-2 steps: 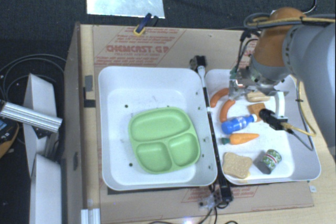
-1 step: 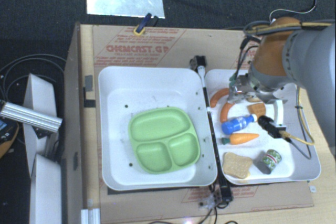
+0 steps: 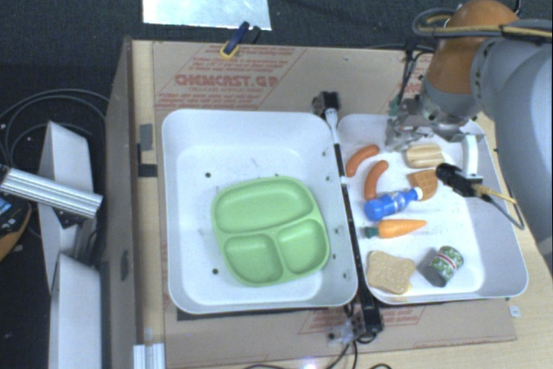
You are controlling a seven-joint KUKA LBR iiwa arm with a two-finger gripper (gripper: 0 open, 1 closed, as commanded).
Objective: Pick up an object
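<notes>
The green divided tray [image 3: 270,229] occupies the left bin [image 3: 186,151]. In the right bin [image 3: 501,272], sausages [image 3: 362,157] lie left of the bread roll [image 3: 422,155]. The gripper [image 3: 408,132] hovers at the far edge; finger spacing cannot be told. Centre over one isolated item before descending.

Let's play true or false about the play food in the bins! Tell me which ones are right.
1. The green plate lies in the left bin. True.
2. The carrot is on the green plate. False: it lies in the right bin, below the blue bottle.
3. Two sausages lie near the divider between the bins. True.
4. The slice of bread sits at the far end of the right bin. False: it is at the near end, beside the small can.
5. The gripper is over the left bin. False: it is at the right bin's far end.
</notes>
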